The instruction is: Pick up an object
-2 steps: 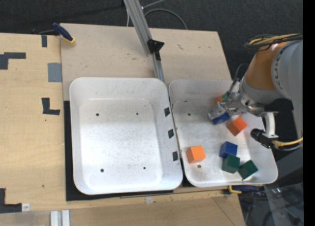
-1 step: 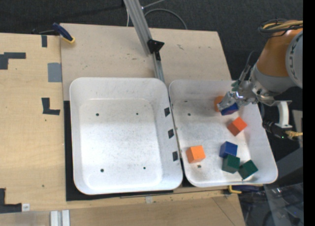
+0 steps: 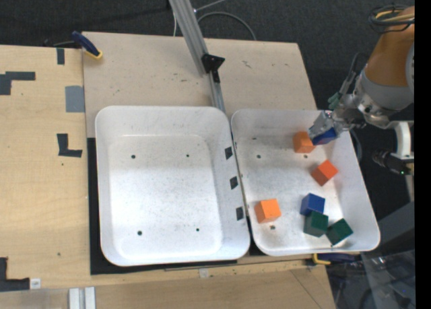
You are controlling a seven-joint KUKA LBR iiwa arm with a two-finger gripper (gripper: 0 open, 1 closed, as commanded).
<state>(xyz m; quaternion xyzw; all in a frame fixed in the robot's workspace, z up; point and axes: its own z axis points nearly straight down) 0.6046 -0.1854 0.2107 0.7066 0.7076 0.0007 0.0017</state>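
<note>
Blocks crowd the right bin's (image 3: 350,186) near corner: two dark green blocks (image 3: 327,227), a blue block (image 3: 312,202), an orange block (image 3: 267,210). Farther in, a red-orange block (image 3: 324,172), then another orange block (image 3: 303,142) touching the gripper (image 3: 324,130), which carries something blue. You'd do best to centre on one block, clear of neighbours. Arm slants down from the right; gripper's state can't be told.

Wooden bench (image 3: 155,79) bears two white bins: left bin (image 3: 108,166); right bin (image 3: 367,223), touching.
</note>
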